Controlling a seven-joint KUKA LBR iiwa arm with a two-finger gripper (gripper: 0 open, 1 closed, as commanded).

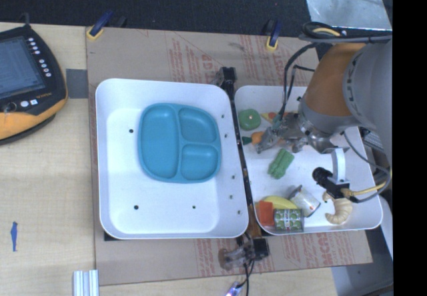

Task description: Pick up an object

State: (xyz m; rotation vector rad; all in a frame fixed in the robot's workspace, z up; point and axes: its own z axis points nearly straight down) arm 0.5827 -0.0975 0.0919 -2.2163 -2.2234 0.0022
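Objects are lying in the right bin [371, 220] — a green ridged piece [281, 163] just below the tool [275, 136], whose finger state I cannot tell — while a blue divided plate [179, 142] is sitting in the left bin [120, 211].

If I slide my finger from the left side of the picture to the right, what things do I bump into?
Black and orange control pad → blue divided plate in the left white bin → green round thing → green bumpy toy → cream curved toy in the right white bin.
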